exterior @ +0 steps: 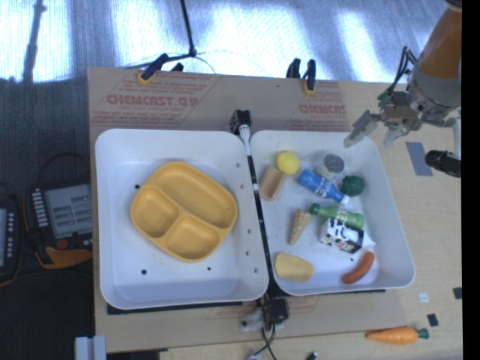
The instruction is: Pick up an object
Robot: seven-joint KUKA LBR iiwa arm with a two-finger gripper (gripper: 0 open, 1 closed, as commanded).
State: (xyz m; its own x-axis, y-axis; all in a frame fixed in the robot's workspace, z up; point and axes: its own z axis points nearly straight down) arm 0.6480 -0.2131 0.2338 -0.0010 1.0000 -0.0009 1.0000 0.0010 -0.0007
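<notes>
My gripper [375, 131] hangs over the far right corner of the right bin [393, 201], fingers spread open with nothing between them. Below it the right bin holds a yellow ball [287, 161], a bread roll [271, 182], a blue bottle [321, 184], a grey round lid [333, 163], a dark green ball [353, 184], a green bottle [339, 215], an ice-cream cone [298, 224], a black-and-white carton [343, 235], a sausage [358, 268] and a yellow wedge [293, 267].
The left bin [120, 156] carries a yellow divided plate [184, 210]. A toy carrot [391, 336] lies on the bench in front of the right bin. Clamps [302, 71] and cables sit at the bench's far edge.
</notes>
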